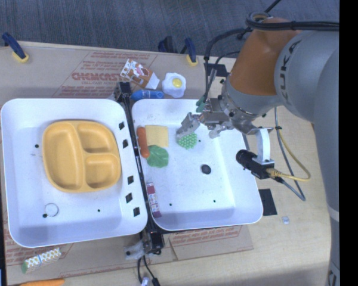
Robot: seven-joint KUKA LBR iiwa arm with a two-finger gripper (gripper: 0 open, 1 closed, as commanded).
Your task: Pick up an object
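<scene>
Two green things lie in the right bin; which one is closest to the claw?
The pale green dimpled piece, right beneath the claw. The darker green lump lies farther left, beside the yellow block and the orange sausage.

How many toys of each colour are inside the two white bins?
Yellow: 2, the divided tray in the left bin and the yellow slice in the right bin
Green: 2, the dark green lump and the dotted green piece
Orange: 1, the sausage
Black: 1, the small disc
Total: 6
</scene>
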